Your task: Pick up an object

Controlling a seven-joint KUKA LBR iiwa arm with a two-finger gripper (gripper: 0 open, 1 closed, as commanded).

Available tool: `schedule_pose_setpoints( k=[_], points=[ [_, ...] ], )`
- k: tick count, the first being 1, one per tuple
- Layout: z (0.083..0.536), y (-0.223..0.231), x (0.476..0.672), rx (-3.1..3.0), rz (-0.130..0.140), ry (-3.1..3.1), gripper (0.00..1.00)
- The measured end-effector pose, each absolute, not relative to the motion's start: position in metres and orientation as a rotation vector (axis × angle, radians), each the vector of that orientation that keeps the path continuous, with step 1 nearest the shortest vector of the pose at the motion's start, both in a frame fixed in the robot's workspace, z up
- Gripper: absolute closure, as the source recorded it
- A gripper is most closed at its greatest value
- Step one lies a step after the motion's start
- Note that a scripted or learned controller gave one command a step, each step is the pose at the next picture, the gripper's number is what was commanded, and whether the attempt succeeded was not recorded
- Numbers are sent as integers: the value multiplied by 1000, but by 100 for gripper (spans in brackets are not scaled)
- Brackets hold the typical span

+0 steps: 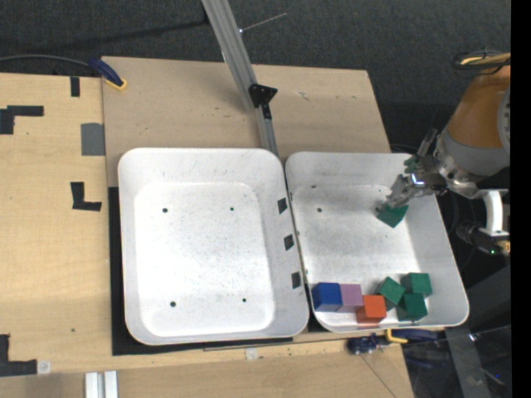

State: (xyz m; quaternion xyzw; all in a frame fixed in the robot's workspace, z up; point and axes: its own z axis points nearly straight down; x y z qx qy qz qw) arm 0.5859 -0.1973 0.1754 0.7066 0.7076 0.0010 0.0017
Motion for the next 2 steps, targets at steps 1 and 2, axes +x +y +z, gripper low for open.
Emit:
schedule_pose_setpoints(
  k=[1, 2],
  points=[
    [218, -194, 584, 2218, 3, 2222, 100],
    [247, -193, 585, 2218, 3, 2222, 100]
  ],
)
